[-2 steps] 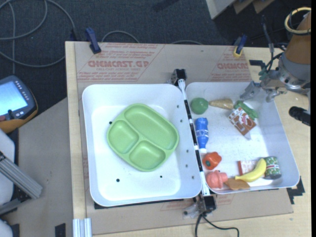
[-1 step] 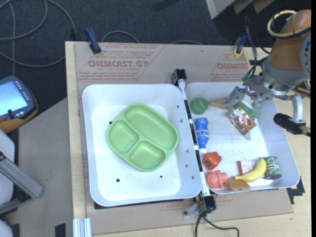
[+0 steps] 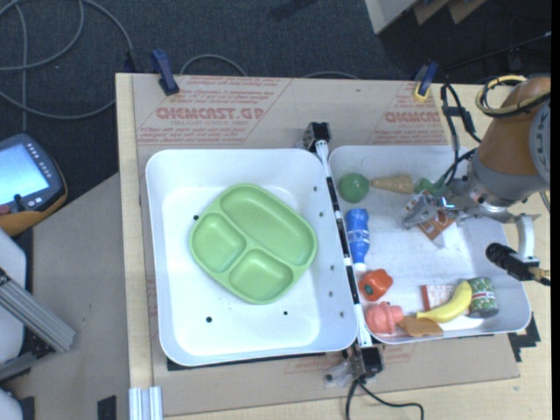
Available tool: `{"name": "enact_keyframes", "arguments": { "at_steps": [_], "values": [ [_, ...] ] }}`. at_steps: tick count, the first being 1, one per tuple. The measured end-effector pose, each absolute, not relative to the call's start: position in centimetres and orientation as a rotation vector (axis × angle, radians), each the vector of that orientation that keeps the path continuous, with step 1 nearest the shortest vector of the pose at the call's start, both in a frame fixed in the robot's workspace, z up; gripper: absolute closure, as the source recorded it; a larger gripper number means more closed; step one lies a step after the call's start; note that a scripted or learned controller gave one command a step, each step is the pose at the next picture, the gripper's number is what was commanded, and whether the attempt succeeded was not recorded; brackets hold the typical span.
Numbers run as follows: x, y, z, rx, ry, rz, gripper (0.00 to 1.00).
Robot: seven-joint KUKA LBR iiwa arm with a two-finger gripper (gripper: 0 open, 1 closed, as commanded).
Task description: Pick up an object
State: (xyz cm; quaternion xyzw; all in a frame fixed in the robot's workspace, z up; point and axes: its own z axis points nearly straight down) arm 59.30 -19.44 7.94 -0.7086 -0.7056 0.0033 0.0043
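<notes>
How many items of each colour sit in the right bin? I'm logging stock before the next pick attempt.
Green: 1, green ball
Blue: 1, blue bottle
Red: 1, red pepper
Yellow: 1, banana
Tan: 1, carrot-like piece
Pink: 1, pink toy
Mixed: 1, can
Total: 7

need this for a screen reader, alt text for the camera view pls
A grey and orange robot arm reaches from the right into the right white bin, its pincer low among toy foods: a banana, blue bottle and green ball. The left white bin holds a green divided plate.
</notes>
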Motion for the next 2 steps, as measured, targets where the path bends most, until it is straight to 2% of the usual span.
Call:
{"name": "enact_keyframes", "arguments": {
  "at_steps": [1,2],
  "values": [
    [59.8,-19.2,9.6,-2.224,-2.222,-0.002,1.0],
    [65.0,-11.9,8.7,-2.207,-2.224,0.017,1.0]
  ]
}}
